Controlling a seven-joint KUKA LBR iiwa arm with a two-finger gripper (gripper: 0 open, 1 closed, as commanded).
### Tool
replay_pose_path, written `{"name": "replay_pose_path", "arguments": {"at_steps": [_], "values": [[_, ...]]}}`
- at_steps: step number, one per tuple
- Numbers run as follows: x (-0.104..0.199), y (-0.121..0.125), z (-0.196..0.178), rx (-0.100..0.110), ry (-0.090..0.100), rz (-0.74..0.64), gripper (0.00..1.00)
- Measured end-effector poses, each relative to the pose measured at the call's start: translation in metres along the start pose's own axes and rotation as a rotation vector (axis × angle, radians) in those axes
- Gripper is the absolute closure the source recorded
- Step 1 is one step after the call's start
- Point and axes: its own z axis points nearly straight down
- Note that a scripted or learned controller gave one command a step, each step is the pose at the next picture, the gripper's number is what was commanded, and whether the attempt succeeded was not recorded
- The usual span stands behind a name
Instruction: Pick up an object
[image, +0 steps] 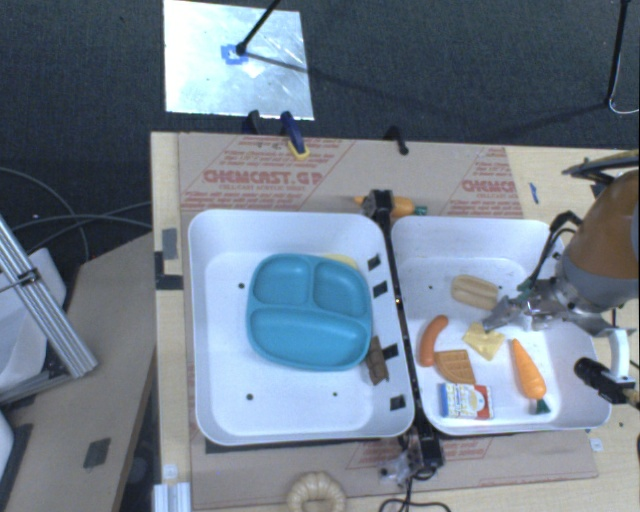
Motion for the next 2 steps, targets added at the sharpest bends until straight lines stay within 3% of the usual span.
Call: {"name": "replay_pose_path", "arguments": {"at_steps": [1, 2], "values": [[0.001, 0.004, 0.011, -0.009, -0.001, 0.001, 0.00], [0.001, 0.005, 0.000, -0.013, -0.001, 0.000, 1.00]]}}
